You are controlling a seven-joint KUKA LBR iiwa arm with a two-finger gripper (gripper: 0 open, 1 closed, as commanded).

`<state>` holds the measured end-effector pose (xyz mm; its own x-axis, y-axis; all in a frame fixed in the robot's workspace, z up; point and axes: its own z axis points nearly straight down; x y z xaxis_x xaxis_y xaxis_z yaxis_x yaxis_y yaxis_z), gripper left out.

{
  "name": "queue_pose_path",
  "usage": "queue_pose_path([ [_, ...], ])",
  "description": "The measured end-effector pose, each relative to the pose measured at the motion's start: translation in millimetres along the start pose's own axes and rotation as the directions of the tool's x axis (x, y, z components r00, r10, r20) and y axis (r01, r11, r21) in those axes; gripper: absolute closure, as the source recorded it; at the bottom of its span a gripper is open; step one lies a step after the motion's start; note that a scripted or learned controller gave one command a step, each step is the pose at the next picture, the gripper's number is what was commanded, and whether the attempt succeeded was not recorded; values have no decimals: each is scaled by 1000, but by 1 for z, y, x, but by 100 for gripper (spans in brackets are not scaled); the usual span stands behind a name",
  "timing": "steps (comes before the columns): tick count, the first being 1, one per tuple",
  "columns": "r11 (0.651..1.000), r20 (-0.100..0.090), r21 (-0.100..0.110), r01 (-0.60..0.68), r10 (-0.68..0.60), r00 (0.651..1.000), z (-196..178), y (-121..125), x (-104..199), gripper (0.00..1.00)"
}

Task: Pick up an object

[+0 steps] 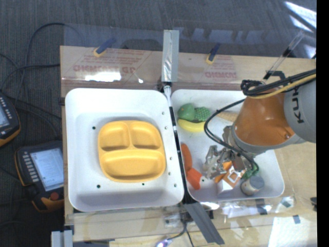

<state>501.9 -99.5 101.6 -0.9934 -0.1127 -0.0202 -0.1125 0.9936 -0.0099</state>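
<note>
Orange plastic, a carrot-like piece (190,169), was located at the right bin's (272,189) left wall, just left of the gripper (218,164), its long axis running along that wall. Whether the gripper was parted or closed could not be determined.

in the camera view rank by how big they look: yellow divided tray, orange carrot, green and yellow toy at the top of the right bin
1. yellow divided tray, plainly largest
2. green and yellow toy
3. orange carrot, close to the toy in size, so that order is unsure
</note>
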Motion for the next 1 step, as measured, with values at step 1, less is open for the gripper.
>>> queue_pose_path([
  [1, 994, -17, -8, -108, 108, 994, -151, -13, -17, 100],
])
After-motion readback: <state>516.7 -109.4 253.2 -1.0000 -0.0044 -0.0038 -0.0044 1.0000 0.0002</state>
